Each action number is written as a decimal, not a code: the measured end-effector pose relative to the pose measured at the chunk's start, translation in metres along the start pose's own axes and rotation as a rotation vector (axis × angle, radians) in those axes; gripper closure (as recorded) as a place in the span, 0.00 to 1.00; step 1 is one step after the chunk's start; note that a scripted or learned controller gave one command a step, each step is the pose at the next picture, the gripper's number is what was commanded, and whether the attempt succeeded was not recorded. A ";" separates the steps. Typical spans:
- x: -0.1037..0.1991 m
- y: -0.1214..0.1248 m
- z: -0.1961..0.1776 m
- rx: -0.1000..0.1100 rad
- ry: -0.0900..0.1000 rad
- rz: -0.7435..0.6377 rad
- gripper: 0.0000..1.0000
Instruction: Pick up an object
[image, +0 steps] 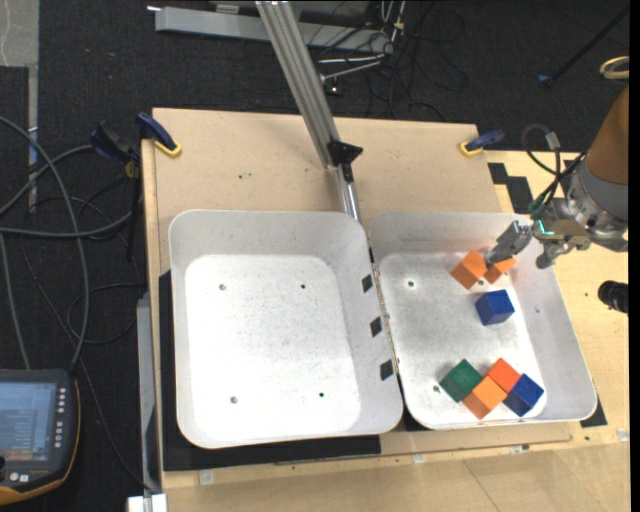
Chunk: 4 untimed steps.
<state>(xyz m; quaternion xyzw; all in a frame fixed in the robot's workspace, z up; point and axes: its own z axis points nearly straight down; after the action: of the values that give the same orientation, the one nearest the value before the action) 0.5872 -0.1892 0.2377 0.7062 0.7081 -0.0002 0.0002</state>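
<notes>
- Two shallow white bins side by side on a tan board (250, 150): the right bin (420, 330) beneath the fingers, the left bin (260, 240) well apart from them toward the view's left.
- Gripper (529, 248) low over the far right part of the right bin, on a grey wrist below the orange band of the arm (608, 150).
- Fingers (509, 241) spread apart, with pale bin surface in the gap and no block pinched between them.
- Small orange block (498, 266) just below the tip of the finger nearer the view's left; cannot tell whether touching it or only beside it.
- Larger orange block (467, 269) just beyond that one, a little farther from the fingers on the same side, tilted on the bin floor.
- Blue cube (494, 307) near the fingers, toward the near rim, apart from both orange blocks.
- Cluster of four more blocks well apart from the fingers, by the near rim: green cube (461, 380), two orange cubes (503, 375) (485, 398) touching each other, and a second blue cube (523, 394) pressed against them.
- Slanted metal pole (300, 70) far from the fingers, from the top edge down to the seam between the bins.
- Blue and yellow clamps (160, 135) (482, 143) at the board's far corners, the right one closer to the fingers.
- Hand-held pendant (30, 430) with a lit screen, farthest from the fingers, at the view's lower left on the dark floor.
</notes>
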 end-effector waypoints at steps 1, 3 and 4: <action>-0.001 -0.011 0.053 0.005 0.001 0.004 0.00; -0.007 -0.001 0.115 -0.023 -0.011 0.004 0.00; -0.006 0.000 0.107 -0.024 -0.010 0.002 1.00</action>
<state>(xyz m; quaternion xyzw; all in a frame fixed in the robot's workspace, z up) 0.5869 -0.1950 0.1310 0.7068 0.7073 0.0048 0.0124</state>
